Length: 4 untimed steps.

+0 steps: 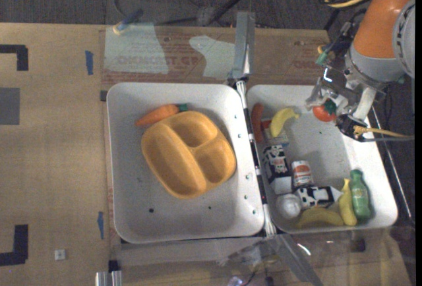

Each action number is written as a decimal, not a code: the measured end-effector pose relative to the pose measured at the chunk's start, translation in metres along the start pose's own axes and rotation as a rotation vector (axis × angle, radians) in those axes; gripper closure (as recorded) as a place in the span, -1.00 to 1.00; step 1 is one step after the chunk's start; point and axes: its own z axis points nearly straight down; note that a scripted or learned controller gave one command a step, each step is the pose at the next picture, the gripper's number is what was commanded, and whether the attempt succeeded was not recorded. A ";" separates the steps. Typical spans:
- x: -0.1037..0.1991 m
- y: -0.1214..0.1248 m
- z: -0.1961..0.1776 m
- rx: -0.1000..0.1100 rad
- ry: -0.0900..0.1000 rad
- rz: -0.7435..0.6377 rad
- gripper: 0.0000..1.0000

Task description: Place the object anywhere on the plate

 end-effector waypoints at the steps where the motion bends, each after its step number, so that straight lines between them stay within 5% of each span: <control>1: 0.040 -0.026 -0.016 0.000 0.002 -0.303 1.00; 2: 0.088 -0.052 -0.044 -0.007 0.001 -0.737 1.00; 3: 0.148 -0.029 -0.040 -0.006 0.001 -0.749 1.00; 4: 0.171 -0.043 -0.038 -0.004 0.001 -1.169 1.00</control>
